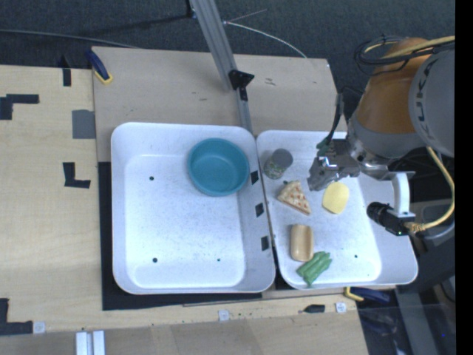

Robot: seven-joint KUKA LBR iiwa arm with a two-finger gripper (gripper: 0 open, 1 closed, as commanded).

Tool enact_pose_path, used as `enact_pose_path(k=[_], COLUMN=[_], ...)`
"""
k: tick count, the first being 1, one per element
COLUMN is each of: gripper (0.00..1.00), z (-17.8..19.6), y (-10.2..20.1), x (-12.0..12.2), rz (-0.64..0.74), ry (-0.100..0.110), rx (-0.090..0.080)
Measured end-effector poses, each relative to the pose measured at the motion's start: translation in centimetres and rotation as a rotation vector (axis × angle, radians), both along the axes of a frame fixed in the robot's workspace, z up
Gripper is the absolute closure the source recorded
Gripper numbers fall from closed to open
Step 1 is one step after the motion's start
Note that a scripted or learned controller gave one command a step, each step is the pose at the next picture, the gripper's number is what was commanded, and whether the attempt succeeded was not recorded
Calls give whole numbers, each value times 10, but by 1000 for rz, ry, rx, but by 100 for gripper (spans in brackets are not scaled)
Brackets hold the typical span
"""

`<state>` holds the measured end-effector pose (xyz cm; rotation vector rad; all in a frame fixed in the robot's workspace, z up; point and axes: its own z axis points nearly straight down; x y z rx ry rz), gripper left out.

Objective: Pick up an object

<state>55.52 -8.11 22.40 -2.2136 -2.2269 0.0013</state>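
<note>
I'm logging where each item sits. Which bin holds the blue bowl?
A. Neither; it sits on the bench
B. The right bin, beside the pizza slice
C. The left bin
C: the blue bowl sits in the upper right part of the left bin, apart from the food items in the right bin.

1. Both bins, the left bin (pixel 148 220) and the right bin (pixel 369 265), look like smooth white plastic, finely speckled, with a soft sheen.
2. The blue bowl (pixel 218 166) reads as smooth plastic, slightly glossy.
3. The bench (pixel 44 220) shows pale wood grain, matt.
4. The slanted pole (pixel 211 28) gleams like bare metal.
5. The arm (pixel 406 95) has a glossy orange band over smooth grey casing.
6. The yellow piece (pixel 335 197) looks smooth; the green piece (pixel 314 266) looks bumpy.
</note>
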Motion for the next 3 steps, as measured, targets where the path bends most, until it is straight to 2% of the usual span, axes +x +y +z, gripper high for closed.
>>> enact_pose_path(k=[1,3], gripper=[100,100], z=[6,14], y=[50,163], x=[31,80], rz=[1,1], ry=[-2,-2], rx=[0,1])
